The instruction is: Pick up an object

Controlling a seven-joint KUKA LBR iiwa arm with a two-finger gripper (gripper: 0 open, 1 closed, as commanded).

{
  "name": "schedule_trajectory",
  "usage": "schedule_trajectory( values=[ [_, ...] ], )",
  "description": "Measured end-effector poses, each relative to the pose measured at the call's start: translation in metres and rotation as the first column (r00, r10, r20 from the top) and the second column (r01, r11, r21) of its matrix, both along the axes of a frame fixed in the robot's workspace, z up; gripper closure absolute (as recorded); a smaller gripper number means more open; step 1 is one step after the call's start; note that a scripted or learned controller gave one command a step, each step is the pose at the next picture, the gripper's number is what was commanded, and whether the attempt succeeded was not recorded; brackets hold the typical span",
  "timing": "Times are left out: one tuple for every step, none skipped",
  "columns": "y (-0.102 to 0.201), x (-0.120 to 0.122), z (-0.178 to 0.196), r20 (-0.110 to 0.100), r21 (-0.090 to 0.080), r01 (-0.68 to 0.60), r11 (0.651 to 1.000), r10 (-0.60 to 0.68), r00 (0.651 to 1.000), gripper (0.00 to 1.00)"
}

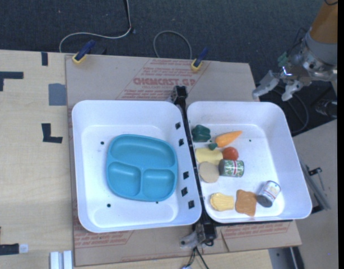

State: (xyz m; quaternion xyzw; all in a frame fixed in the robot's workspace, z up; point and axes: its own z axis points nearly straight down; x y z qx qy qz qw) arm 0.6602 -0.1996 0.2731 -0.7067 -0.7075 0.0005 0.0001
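Above the right bin's [284, 150] far right corner, out past its rim, my gripper [275, 86] hangs with its fingers spread and nothing between them. All the pickable things lie in that bin, packed toward its left and near sides: a green piece [201, 132], a carrot [228, 137], a tomato [230, 153], a can [231, 168] on its side, a yellow block [207, 154], a pale round piece [208, 172], a yellow slice [221, 202], an orange slice [246, 202], and a silver tin [268, 193] near the right wall. The left bin [88, 167] holds a blue tray [142, 167].

I judge the reach has not begun yet, so the choice of target matters most. The cluster in the middle is tight: tomato, can, block and round piece touch or nearly touch, and fingers coming down there would likely land on a neighbour. I would go for the carrot or the tin. The carrot has bare floor on its far side and lies slantwise, so I would turn the wrist to close across its narrow width, near the thick end. The tin stands apart but close to the wall, so one finger may foul the rim. Either way I would come straight down, keep the fingers wide until they straddle the thing, and lift slowly.
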Motion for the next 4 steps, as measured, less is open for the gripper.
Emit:
schedule_trajectory(
  values=[
    [0.081,-0.004,-0.109,-0.007,0.003,-0.005,1.0,0.005,1.0,0.0],
    [0.059,-0.042,-0.19,0.003,-0.006,0.004,1.0,-0.004,1.0,0.0],
    [0.062,-0.039,-0.176,0.006,-0.005,0.001,1.0,-0.001,1.0,1.0],
    [0.161,-0.062,-0.05,0.009,0.003,-0.01,1.0,0.01,1.0,1.0]
  ],
)
